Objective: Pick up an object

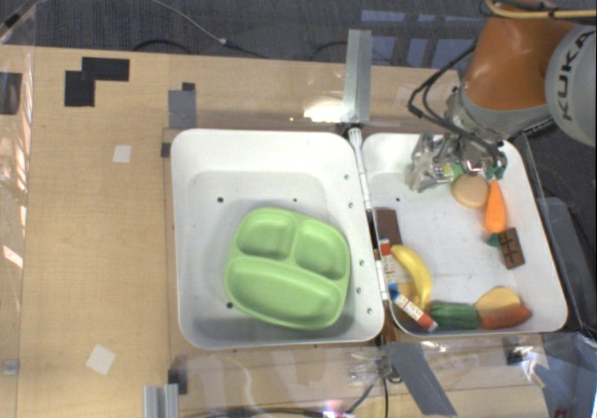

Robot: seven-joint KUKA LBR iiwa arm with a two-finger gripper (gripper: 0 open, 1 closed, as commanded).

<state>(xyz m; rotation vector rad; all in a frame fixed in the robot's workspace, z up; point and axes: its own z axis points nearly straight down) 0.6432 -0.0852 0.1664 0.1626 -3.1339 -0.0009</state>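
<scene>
My gripper hangs over the back of the right bin, under the orange band of the arm. Just below it and to its right lie a tan round piece and an orange carrot. A small brown chocolate bar rests further down the right side. A yellow banana and a dark brown bar sit along the bin's left wall. At the front are a red and white marker, a green cucumber and a yellow and red piece.
The left bin holds a green divided plate tilted in its middle. A metal post stands behind the seam between the bins. Cables loop beside the arm at the back right.
</scene>
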